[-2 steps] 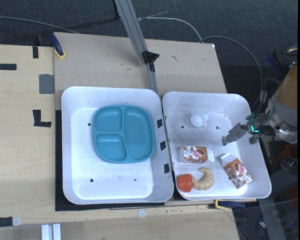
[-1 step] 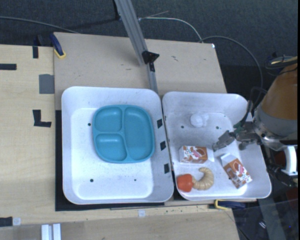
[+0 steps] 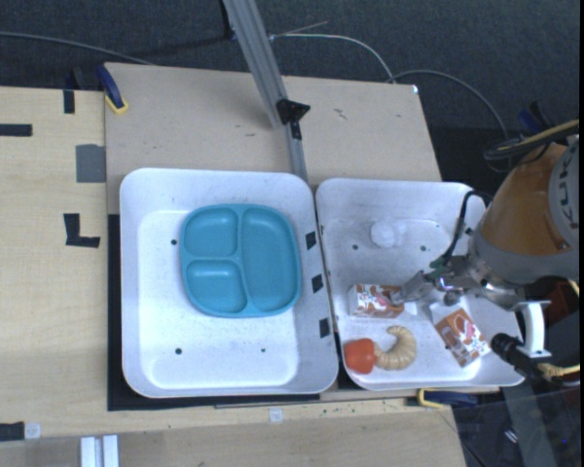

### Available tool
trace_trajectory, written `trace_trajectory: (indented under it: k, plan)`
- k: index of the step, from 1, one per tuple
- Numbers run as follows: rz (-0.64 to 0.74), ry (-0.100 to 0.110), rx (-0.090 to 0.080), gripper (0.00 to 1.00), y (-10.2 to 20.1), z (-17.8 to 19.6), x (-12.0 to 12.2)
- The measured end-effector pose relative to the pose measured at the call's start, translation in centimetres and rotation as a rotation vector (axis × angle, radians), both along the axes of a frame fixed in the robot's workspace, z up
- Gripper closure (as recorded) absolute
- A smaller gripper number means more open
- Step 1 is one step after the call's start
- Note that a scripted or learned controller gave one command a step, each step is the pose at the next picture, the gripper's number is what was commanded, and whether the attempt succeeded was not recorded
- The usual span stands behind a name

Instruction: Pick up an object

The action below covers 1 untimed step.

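Note:
In the right bin (image 3: 370, 202) lie a red and white packet (image 3: 375, 301), a tan croissant (image 3: 401, 349), a red tomato-like ball (image 3: 361, 356) and a second red packet (image 3: 460, 337). A clear round lid (image 3: 383, 233) rests near the bin's back. My gripper (image 3: 430, 290) hangs low over the bin, just right of the first packet and above the second one. Its dark fingers point left toward the first packet. Nothing shows between them.
The left bin (image 3: 146, 358) holds a blue divided plate (image 3: 241, 260). A grey metal pole (image 3: 258, 47) slants in from the top and ends at the bins' shared back edge. The orange-banded arm (image 3: 530, 212) covers the right bin's right rim.

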State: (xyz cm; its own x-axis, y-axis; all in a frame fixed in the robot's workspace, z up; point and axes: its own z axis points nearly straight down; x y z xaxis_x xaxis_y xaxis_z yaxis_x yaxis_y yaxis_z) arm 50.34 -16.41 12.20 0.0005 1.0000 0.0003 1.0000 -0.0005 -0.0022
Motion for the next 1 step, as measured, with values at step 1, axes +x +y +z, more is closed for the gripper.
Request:
trace_trajectory:
  k: [1]
  plan:
    - [0.004, -0.013, 0.001, 0.0, 0.03, -1.2, 0.47]
